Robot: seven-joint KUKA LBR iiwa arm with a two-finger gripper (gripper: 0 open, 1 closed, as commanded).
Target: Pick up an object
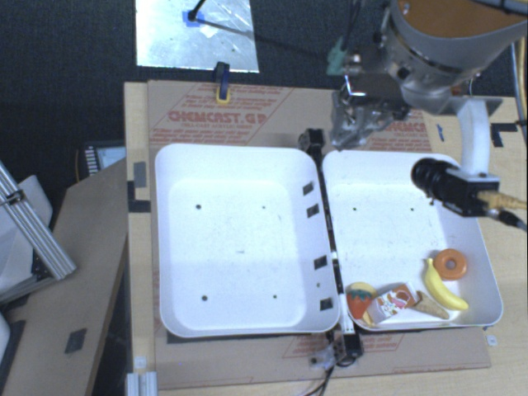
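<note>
Jaws of the metal two-finger gripper (pixel 356 130) cannot be read as apart or together; blurred, they hang above the far rim of the right-hand shallow white bin (pixel 388 221), nothing visibly between them. From left to right: the left-hand shallow white bin (pixel 239 238) lies bare; across the black hinged divider (pixel 327 238), the candidates huddle in the right bin's near corner, well apart from the gripper: a round orange-red fruit (pixel 360 300), a small red-and-white packet (pixel 391 302), a tan cone-shaped piece (pixel 431 306), a yellow plastic banana (pixel 442 286) and an orange ring-shaped doughnut (pixel 450 262). So tight a cluster, hard against the near wall, could leave a descending finger striking the rim or nudging a neighbour. Open floor lies behind them; a black cylindrical device (pixel 450 185) overhangs the right side.
</note>
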